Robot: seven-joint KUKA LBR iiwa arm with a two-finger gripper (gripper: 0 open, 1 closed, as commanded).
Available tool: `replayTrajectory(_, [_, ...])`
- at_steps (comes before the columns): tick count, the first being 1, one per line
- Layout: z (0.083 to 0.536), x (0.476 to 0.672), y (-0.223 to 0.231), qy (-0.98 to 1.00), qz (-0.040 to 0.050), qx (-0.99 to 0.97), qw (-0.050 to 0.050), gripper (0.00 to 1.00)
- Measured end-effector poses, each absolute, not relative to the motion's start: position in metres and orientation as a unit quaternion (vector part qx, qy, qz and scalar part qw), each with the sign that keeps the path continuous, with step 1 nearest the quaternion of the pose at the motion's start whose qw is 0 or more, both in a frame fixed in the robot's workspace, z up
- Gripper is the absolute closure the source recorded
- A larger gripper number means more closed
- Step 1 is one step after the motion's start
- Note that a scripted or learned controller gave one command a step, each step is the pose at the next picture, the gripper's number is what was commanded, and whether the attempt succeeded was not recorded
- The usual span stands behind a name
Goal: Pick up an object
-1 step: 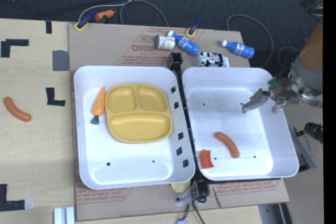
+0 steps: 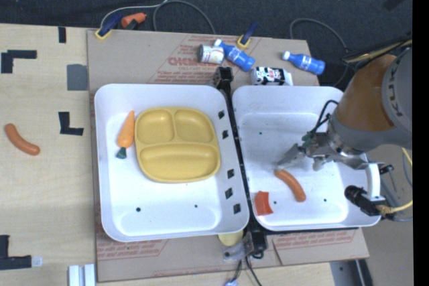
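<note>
Dark carpet up top, wooden bench below, cardboard sheet under both bins. One view to work with, so I take the sausage (image 2: 291, 184) as my landmark; it lies loose on the right bin (image 2: 268, 107) floor. Gripper (image 2: 298, 156) hangs just above and right of it, fingers spread a little, nothing between them, lined up for a grab, I reckon. Red block (image 2: 263, 203) sits just left and below the sausage. Far left of it, in the left bin (image 2: 107, 164), a yellow plate (image 2: 177, 145) with a carrot (image 2: 126, 130) alongside.
</note>
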State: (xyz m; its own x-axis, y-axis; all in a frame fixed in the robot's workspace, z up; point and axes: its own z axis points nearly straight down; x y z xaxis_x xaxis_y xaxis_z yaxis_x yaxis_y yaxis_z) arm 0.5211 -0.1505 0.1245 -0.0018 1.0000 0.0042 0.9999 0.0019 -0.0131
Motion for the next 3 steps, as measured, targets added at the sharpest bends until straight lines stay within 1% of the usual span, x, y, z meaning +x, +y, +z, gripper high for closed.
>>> replayTrajectory(1, [0.084,0.484,-0.126,-0.707,-0.0005,-0.707,-0.003,0.0])
replayTrajectory(2, [0.097,0.486,-0.129,-0.706,-0.0008,-0.708,-0.005,1.0])
replayTrajectory(3, [0.189,0.501,-0.043,-0.711,-0.0032,-0.703,-0.001,1.0])
